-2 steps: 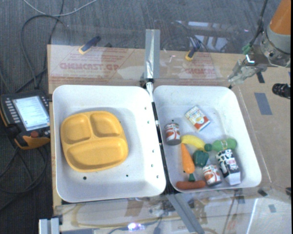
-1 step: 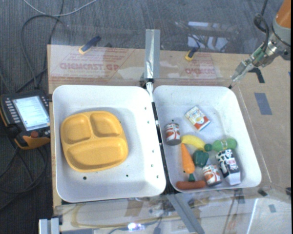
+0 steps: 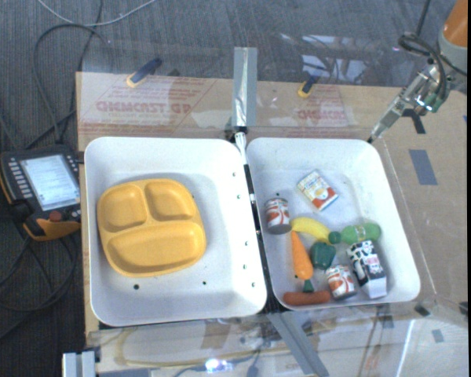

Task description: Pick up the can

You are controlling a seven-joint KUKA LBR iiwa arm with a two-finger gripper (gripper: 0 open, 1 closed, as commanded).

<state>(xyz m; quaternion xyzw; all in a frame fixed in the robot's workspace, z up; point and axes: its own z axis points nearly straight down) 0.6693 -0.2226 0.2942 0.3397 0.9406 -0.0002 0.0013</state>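
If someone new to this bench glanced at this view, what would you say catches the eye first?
Probably the big yellow divided tray, alone in the left bin. Next comes the colourful clutter in the right bin: two small cans, one near the divider and one near the front edge, with a banana, a carrot and a small carton. The gripper hangs beyond the right bin's far corner.
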